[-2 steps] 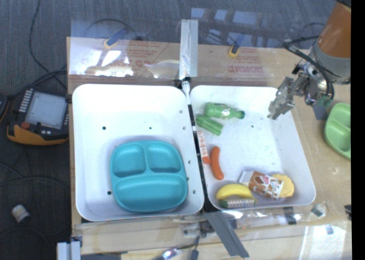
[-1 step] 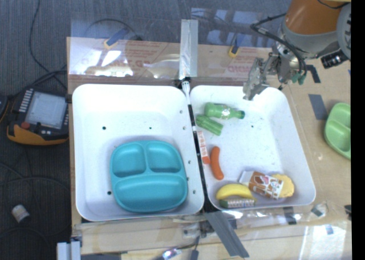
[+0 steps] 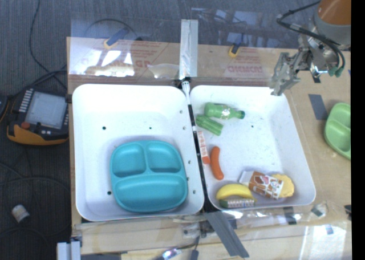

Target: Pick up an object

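Nearest the viewer, along the front wall of the right bin (image 3: 296, 139), a yellow banana (image 3: 232, 191) lies just beside a snack packet (image 3: 268, 185), while the left bin (image 3: 91, 116) holds a teal divided plate (image 3: 149, 174) in its front half. Farther back in the right bin, an orange carrot (image 3: 216, 163) lies close to the divider, and behind it a green bottle (image 3: 223, 112) and a green cylinder (image 3: 209, 124) lie almost touching. Beyond the right bin's far right corner, the gripper (image 3: 280, 85) hangs above the rim with nothing between its fingers, whether spread or closed cannot be told, and a green bowl (image 3: 340, 128) sits on the bench to the right.
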Action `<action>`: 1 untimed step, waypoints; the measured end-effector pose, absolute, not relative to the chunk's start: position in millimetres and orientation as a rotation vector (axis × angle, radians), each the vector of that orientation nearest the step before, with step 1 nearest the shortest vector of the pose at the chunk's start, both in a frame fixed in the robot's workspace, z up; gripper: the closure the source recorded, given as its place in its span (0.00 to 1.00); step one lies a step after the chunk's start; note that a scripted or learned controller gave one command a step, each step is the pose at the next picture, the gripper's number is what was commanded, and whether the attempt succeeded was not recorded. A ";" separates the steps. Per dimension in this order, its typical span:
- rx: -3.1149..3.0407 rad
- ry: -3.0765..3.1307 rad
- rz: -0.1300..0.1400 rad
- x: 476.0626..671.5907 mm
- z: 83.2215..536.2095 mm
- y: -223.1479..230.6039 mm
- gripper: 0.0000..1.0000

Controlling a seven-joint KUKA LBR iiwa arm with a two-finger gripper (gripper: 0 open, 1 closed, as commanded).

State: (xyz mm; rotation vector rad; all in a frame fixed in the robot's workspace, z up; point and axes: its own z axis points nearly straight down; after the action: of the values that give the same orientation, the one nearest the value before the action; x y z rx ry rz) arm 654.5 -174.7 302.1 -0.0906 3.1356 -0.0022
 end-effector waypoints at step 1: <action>0.581 3.083 -0.001 649.1 323.4 -220.1 1.00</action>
State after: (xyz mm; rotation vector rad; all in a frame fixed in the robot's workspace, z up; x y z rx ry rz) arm 649.1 -220.1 323.4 0.5810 3.0826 -0.0015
